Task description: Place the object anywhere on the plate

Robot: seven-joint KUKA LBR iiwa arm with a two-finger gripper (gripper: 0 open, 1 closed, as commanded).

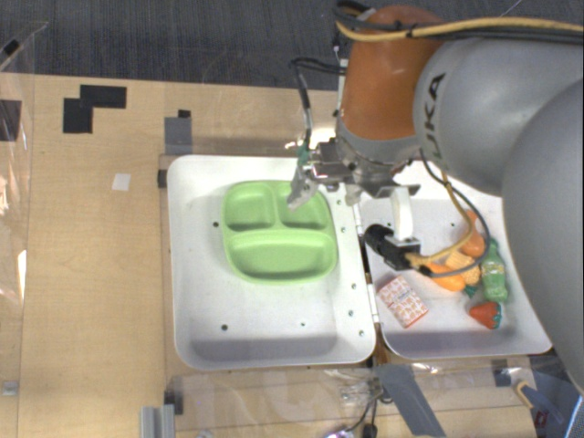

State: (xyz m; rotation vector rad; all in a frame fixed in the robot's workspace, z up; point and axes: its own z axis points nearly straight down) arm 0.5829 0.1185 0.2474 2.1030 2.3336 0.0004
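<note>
Hand hovers over the top-right compartment of the green three-compartment plastic plate, which sits in the view-left shallow white bin on the wooden desk. Can't tell whether the hand is apart or together from this angle, and I see nothing carried under it. All loose candidates are in the view-right shallow white bin: a small flat pink-and-white patterned packet, an orange curved plastic piece, a green plastic item and a red strawberry-shaped toy. The task doesn't say which one; the packet is nearest. Key relation: every candidate lies down and to the view's right of the hand, across the wall where the two bins meet, so well apart from the plate. The packet's long axis runs diagonally, upper-left to lower-right in the view. My read: the pick is not done yet, and the hand needs to cross to the other bin first. The orange, green and red items sit bunched together, so a clean grasp there looks harder.
</note>
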